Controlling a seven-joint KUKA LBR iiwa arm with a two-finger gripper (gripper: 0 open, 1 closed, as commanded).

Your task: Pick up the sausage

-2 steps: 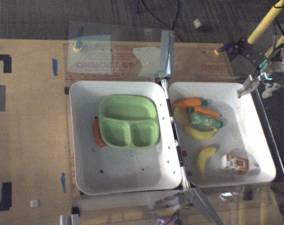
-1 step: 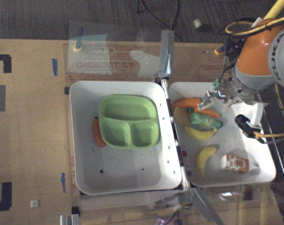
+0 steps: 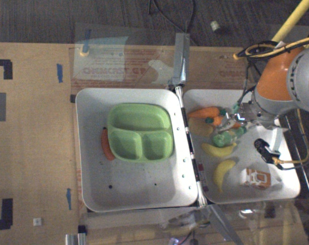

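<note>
Hand (image 3: 229, 122) low over right bin (image 3: 287, 188), sausage (image 3: 107, 144) in left bin (image 3: 88, 177)

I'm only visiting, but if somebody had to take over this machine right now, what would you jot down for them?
Gripper: over the right bin, low among the toy food near the carrot and a green item. I cannot tell whether it grips anything.
Sausage: in the left bin, lying against the left edge of the green divided plate, far from the gripper.
Also in the right bin: two yellow banana-like pieces and a small orange and white toy.
Done: nothing visible; the sausage is untouched.
Left: move the arm across to the left bin, grasp the sausage, lift it.
</note>
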